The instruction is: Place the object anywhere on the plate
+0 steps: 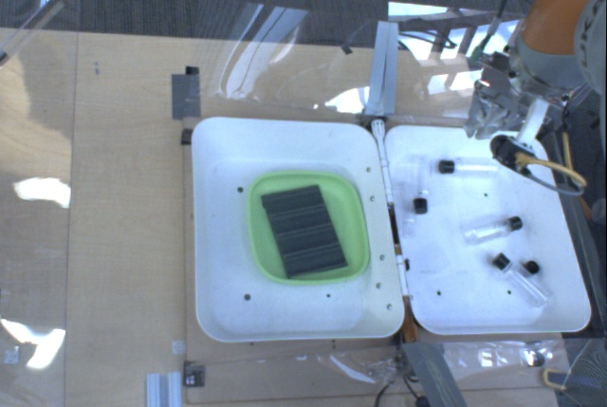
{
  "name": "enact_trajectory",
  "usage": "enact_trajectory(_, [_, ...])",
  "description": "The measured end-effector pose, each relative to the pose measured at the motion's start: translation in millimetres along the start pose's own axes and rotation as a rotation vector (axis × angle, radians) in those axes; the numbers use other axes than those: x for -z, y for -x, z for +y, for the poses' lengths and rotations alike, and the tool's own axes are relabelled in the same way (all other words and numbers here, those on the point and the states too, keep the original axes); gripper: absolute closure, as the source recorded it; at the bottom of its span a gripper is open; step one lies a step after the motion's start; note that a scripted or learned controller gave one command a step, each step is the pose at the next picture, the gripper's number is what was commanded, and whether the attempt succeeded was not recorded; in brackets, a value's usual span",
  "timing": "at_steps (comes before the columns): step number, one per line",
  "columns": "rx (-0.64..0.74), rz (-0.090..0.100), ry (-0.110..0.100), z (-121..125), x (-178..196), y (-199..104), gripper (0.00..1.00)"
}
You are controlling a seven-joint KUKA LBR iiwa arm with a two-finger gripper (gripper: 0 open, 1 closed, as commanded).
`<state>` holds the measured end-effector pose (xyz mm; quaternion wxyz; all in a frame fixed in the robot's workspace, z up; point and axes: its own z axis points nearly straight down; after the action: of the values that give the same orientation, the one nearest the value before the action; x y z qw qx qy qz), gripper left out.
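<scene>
You're looking at a bright, evenly lit scene — the two shallow white plastic bins (pixel 285 141) come close to blown out, so their walls lose detail. Hard glare sits on the pale wooden desk (pixel 95 206) at the left edge and on a clear sheet laid over it, with streaked reflections near the top centre. Shadows are soft and short; the green square plate (pixel 353 206) casts barely any. Focus is moderate throughout — the small clear vials (pixel 488 230) in the right bin read faint and low-contrast.
</scene>
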<state>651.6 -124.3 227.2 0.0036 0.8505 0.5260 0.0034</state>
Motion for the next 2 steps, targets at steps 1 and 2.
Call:
enact_trajectory(1, [0.000, 0.000, 0.000, 0.0, 0.0, 0.0, 0.00])
enact_trajectory(2, [-0.126, 0.000, 0.001, -24.4, 63.3, 53.2, 0.00])
